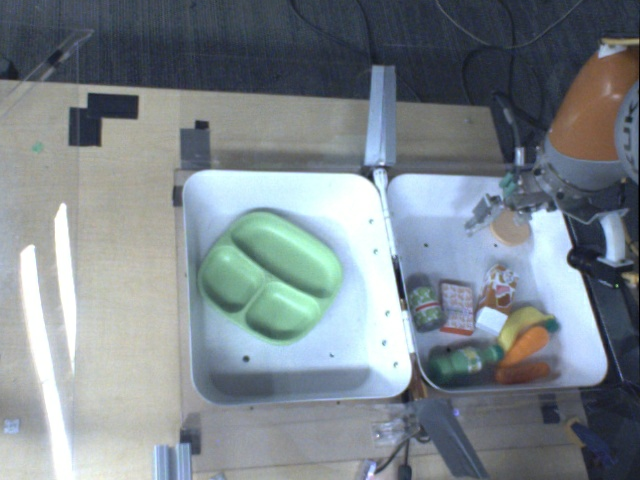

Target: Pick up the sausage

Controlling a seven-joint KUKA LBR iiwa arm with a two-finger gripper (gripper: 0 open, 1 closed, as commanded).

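Note:
The sausage (523,372) is a reddish-brown stick lying flat along the front wall of the right bin (440,208), just below an orange carrot (530,343). My gripper (500,206) hangs over the back of that bin, well away from the sausage and toward the far wall. A round tan piece (512,228) lies right under the gripper; I cannot tell whether they touch. The arm with its orange band (592,103) comes in from the right.
Packed around the sausage are a green bottle (465,360), a banana (527,320), a white cube (490,320), a small box (457,306), a green can (427,306) and a packet (500,286). The left bin (300,383) holds a green divided plate (272,275).

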